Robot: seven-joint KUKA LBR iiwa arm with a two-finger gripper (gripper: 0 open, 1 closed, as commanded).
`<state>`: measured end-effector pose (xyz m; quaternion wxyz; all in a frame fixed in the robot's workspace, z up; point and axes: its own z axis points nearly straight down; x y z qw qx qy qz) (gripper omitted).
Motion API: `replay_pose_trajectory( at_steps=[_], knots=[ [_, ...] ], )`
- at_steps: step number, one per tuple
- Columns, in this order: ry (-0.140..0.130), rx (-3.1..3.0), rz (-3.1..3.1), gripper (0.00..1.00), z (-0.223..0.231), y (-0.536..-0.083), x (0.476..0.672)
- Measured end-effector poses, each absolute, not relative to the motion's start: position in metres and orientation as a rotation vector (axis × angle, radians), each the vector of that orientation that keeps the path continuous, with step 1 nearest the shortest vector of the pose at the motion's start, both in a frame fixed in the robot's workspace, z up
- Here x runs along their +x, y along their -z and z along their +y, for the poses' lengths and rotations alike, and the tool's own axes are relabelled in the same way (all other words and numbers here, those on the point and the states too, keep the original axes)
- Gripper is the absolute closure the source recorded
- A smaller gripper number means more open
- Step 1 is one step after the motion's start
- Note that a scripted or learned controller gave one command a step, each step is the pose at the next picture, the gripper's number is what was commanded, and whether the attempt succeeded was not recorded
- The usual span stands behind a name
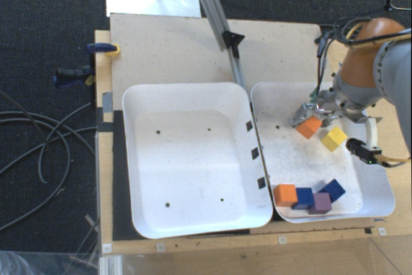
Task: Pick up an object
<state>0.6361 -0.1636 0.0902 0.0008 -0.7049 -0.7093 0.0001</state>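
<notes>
Rightward, blocks (308, 193) in right bin (283, 106)

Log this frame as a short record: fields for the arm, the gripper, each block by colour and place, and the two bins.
arm: reaches in from the right, over the right bin
gripper: low at the orange block, upper part of the right bin; a grasp cannot be confirmed
yellow block: just right of that orange block
bottom cluster: second orange block, blue block, purple block, second blue block, near the right bin's front wall
left bin: white, holds no blocks
</notes>
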Motion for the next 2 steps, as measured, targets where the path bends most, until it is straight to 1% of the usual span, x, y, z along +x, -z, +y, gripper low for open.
replay_pose_trajectory(
  at_steps=[1, 2],
  knots=[
    [0.005, -2.217, -2.233, 1.00, -0.1656, -0.1025, 0.6384],
    [0.004, -2.216, -2.232, 0.00, -0.1655, -0.1020, 0.6382]
  ],
)
